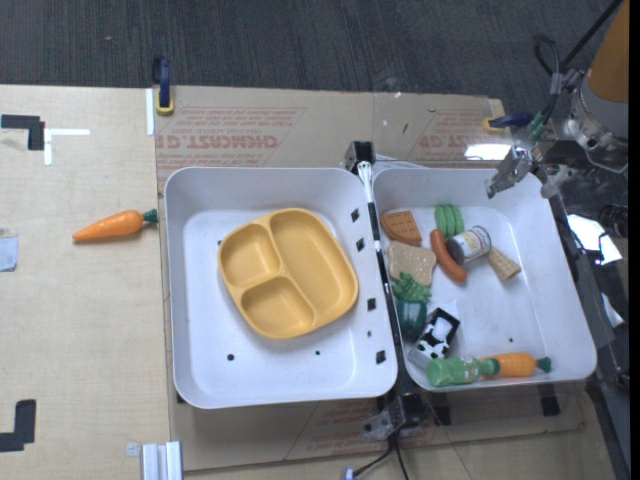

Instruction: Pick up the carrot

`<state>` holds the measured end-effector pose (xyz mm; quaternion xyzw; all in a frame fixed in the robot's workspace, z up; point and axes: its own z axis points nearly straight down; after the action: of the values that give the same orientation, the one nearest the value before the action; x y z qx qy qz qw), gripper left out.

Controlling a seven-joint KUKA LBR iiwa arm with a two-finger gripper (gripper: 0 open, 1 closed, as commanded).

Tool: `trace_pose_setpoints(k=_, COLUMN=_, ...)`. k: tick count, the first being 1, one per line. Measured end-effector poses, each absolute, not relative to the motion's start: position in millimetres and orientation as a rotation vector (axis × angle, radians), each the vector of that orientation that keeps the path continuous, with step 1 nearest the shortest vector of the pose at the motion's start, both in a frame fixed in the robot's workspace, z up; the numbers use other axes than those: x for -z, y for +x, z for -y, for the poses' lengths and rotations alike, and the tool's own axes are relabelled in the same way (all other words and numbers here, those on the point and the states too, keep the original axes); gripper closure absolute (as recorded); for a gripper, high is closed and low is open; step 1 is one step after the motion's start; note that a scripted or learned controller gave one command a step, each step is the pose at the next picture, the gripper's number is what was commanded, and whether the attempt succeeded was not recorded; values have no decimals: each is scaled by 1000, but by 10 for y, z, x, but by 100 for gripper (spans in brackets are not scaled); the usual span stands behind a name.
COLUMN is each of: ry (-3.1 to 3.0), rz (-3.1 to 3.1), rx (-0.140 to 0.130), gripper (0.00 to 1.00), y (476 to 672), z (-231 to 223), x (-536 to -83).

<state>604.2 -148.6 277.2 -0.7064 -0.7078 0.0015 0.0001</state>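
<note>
I saw two carrots, and that was my worry: one (pixel 517 365) lay in the right bin (pixel 575 298), well below the pincer (pixel 515 171) and near the bin's front wall, touching a green bottle (pixel 455 370); a grab there could catch the bottle or the wall. The other carrot (pixel 112 226) sat far left on the bench, probably out of reach. The pincer hung over the bin's back rim (open or closed, I could not tell). Both carrots were orange, tapered, green-topped.

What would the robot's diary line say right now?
pincer: above right bin's back edge | carrot: near front wall, untouched | second carrot: on bench outside bins | yellow plate: left bin
</note>
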Motion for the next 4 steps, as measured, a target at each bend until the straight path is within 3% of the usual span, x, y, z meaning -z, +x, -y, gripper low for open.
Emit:
trace_pose_setpoints(k=1, ry=-1768, rz=2600, rx=-3, gripper=0, y=5375, z=1806, x=-3075)
trace_pose_setpoints(k=2, ry=-1410, rz=2808, rx=0, gripper=0, y=5054, z=2128, x=-1506)
trace_pose_setpoints(k=3, ry=-831, rz=3045, rx=1, gripper=0, y=4826, z=2221, x=-940)
trace_pose_setpoints(k=4, ry=-1092, rz=2951, rx=2, gripper=0, y=4801, z=2111, x=-920)
